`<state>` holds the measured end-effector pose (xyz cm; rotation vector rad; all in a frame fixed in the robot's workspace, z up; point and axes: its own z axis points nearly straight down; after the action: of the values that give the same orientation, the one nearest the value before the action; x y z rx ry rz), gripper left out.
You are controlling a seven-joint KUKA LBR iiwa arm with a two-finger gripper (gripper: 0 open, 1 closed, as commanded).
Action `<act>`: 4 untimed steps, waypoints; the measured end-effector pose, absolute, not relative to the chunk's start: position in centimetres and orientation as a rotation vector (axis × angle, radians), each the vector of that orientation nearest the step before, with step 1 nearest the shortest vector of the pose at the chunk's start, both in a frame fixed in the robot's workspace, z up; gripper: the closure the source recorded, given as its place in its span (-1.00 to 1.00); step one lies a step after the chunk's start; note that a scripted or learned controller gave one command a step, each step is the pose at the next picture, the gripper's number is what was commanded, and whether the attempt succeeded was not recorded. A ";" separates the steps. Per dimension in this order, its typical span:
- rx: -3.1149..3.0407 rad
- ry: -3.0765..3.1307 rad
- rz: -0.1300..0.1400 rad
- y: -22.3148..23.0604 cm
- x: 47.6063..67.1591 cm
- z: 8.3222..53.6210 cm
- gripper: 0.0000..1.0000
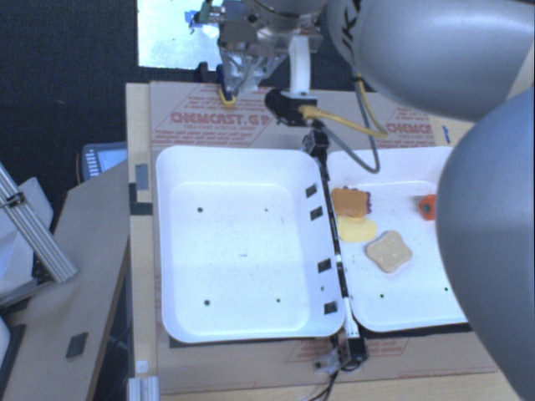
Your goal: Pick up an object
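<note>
Bright even light, slight softness

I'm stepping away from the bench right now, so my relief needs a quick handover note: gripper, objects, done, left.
Gripper: raised beyond the far edge of the left bin, a small yellow piece between its fingertips.
Right bin: orange block, pale yellow disc, tan toast-shaped piece, small orange item near the arm.
Done: one object appears lifted.
Left: confirm the grasp holds.

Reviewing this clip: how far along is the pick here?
The gripper is raised beyond the left bin, a small yellow piece at its fingertips, though a firm hold is unclear. The orange block, yellow disc and tan piece lie in the right bin.
</note>
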<state>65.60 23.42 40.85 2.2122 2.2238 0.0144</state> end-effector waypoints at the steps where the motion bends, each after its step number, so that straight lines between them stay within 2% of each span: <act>1: 2.215 2.233 -0.005 23.5 59.2 37.2 1.00; 2: 2.208 2.223 0.032 23.4 57.6 54.6 1.00; 3: 2.228 2.220 -0.007 15.4 48.3 49.0 1.00; 4: 2.212 2.232 0.004 21.3 48.6 48.7 1.00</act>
<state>48.58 21.27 48.73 2.2116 2.2321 0.0039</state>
